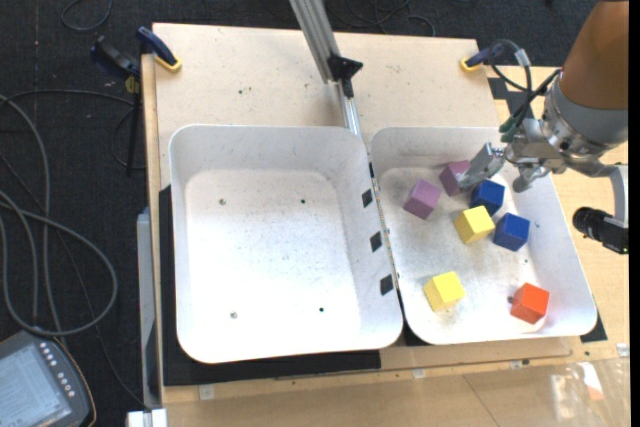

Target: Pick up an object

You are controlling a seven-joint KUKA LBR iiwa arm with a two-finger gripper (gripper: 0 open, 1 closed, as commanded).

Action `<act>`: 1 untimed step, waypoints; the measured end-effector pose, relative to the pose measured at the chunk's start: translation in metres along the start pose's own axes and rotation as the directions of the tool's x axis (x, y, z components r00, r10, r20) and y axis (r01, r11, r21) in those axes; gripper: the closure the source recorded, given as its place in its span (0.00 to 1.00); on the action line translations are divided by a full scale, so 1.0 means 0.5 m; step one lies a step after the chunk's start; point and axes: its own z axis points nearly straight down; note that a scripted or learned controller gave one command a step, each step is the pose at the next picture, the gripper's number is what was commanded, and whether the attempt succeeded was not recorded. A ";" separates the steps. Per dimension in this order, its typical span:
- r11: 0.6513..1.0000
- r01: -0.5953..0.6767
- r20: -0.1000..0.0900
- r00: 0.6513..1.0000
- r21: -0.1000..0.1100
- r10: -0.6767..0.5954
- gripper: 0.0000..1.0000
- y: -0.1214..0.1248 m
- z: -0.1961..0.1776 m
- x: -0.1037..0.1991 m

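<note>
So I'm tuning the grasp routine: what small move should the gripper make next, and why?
Probably lower straight down. The gripper hangs open over the blue cube near the right bin's back edge, one finger on each side, with nothing held between them.

The arm (598,65) reaches in from the right, wrist bent downward. Below it, the gripper (507,170) hangs with fingers spread apart.

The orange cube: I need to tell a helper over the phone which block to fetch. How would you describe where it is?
Look at the right-hand white bin, the one holding the coloured cubes. Go to its near right corner, farthest from the gripper. The orange cube sits there alone, right of a yellow cube, and is the only orange block.
</note>
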 end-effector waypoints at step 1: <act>1.000 -0.001 0.000 1.000 -0.001 0.001 0.00 0.000 0.000 0.000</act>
